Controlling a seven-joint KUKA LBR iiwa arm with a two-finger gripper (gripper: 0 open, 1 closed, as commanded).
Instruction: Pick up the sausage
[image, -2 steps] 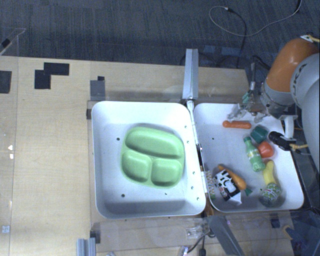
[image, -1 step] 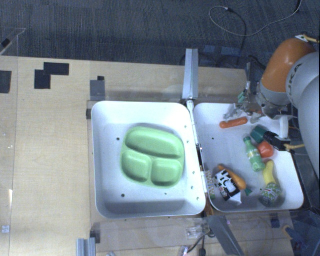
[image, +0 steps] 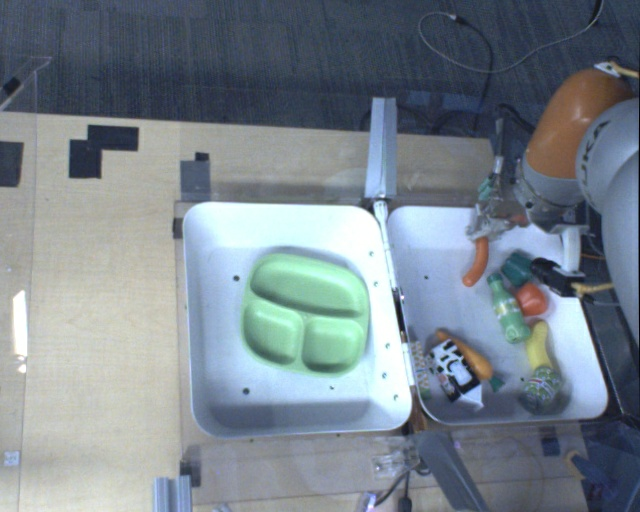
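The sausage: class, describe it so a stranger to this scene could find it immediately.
Start at the right-hand white bin, then look to its upper part, just below the end effector. The sausage is the slim orange-red piece hanging nearly upright there, apart from the green bottle and yellow banana lying lower right.

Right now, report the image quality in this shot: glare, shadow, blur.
Camera view: soft overall; the gripper by the sausage is blurred and its fingertips are indistinct. Even lighting, with faint shadow around the green tray in the left bin. A bright reflection streak sits on the bench at far left.
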